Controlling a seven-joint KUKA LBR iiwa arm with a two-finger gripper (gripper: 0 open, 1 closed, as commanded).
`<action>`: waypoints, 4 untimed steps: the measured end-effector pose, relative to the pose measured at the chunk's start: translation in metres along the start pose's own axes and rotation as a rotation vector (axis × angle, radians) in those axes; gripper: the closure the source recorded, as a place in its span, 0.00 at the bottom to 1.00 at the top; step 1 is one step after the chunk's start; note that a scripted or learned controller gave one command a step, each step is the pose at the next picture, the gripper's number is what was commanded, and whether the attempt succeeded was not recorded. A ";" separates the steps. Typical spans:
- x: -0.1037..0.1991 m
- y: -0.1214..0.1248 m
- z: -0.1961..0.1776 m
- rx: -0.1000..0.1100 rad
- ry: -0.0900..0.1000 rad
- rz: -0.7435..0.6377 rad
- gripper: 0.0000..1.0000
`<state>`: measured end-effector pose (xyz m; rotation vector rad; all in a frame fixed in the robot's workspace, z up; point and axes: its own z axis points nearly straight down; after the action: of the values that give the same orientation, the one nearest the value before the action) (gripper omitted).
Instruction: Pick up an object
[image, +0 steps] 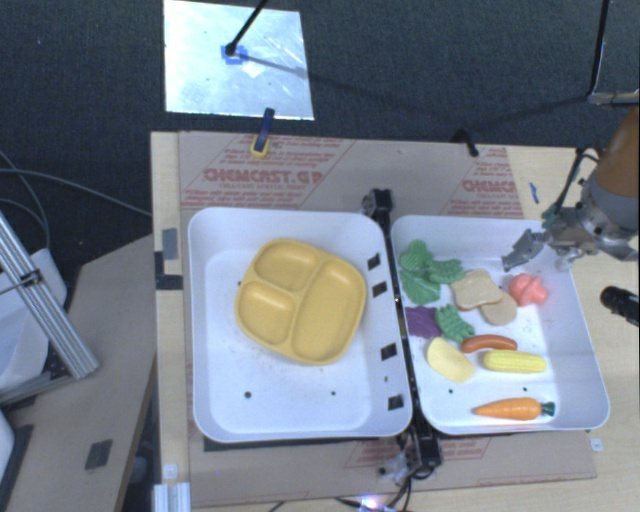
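Surveying from the largest item down: the wooden worktop (330, 165) carries two shallow white bins side by side. The left white plastic bin (215, 400) holds a yellow three-compartment plastic tray (300, 298), lying flat near the bin's middle. The right white plastic bin (585, 385) holds all the toy food.

The grey arm with the orange band (618, 170) reaches in at the upper right, over the far right corner of the right bin. Its end effector (545, 248) hangs above that corner; two pale finger-like parts look spread, though the view is blurred there and I cannot tell for sure whether they are apart or together. Nothing shows between them.

Contents of the right bin, larger to smaller: green plastic lettuce (422, 272) at the upper left; tan toy bread slices (484, 297) just beside it; yellow toy lemon-like piece (449, 360); orange toy carrot (512, 408) near the front wall; yellow toy corn cob (514, 362); purple toy piece (422, 322); small green toy piece (456, 325); red toy sausage (488, 343); pink-red toy piece (528, 290), nearest the end effector.

Progress judgement: no pick has been made. Every item lies on the bin floor. Descent, closing on one item, and lift remain.
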<state>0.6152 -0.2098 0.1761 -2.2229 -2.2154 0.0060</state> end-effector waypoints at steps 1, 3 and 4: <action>0.054 0.028 -0.078 -0.016 -0.001 -0.013 0.00; 0.184 -0.047 -0.011 -0.011 0.007 -0.022 0.00; 0.118 -0.096 0.045 0.001 -0.001 0.002 0.00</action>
<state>0.5198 -0.0912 0.1312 -2.2250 -2.2128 0.0085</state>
